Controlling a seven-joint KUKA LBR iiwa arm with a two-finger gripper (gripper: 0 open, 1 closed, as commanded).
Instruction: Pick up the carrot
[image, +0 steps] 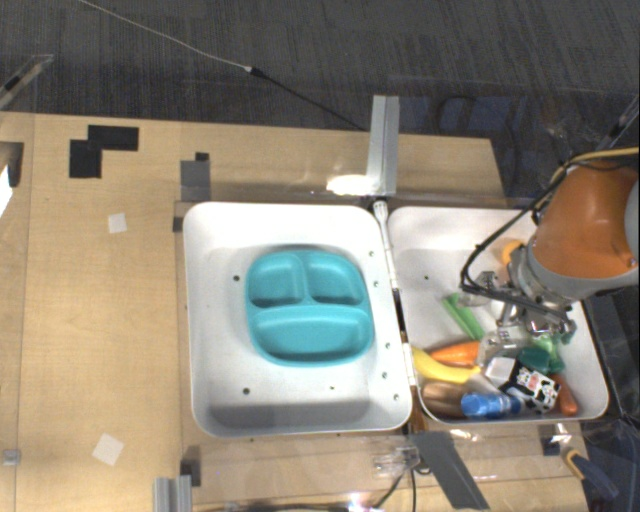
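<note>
— What do you count from your end?
— I count two white bins (290, 225), one blue tray (305, 305), one carrot (455, 352), one banana (440, 368).
— Anything else?
— One green stick (462, 313), one blue bottle (487, 405).

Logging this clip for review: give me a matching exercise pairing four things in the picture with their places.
Things:
1. teal divided plate
2. carrot
3. gripper
4. blue object

Places:
A. near front wall of right bin
B. in left bin
C. over the right bin's pile, right of the carrot
D. in right bin, just above the banana

Pairs: 1-B, 2-D, 3-C, 4-A
</note>
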